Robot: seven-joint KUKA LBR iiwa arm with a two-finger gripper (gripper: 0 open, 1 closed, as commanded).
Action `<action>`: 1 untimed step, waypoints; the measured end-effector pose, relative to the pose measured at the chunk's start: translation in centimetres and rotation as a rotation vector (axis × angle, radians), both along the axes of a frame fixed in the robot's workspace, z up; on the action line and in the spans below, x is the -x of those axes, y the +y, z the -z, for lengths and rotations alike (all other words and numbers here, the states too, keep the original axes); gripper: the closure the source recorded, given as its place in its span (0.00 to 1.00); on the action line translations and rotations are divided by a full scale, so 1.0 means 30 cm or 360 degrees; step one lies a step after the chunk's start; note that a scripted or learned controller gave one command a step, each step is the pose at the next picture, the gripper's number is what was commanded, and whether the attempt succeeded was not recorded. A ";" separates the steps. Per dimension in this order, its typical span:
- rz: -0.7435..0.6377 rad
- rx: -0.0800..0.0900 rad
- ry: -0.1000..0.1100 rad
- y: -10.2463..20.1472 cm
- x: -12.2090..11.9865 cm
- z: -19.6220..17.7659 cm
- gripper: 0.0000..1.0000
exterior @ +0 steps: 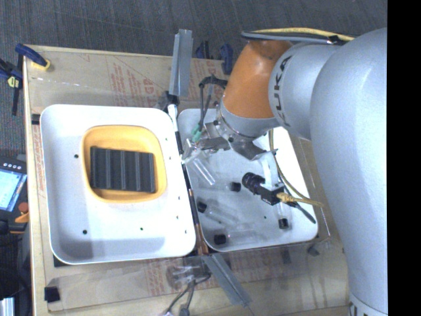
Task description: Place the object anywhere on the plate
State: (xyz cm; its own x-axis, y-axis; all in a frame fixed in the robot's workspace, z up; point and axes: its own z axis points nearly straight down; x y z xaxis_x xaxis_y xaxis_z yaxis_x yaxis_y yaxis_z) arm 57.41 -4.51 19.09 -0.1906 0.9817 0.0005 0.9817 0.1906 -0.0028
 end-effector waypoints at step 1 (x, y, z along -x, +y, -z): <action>-0.0466 0.0000 -0.0005 0.113 -0.105 -0.016 1.00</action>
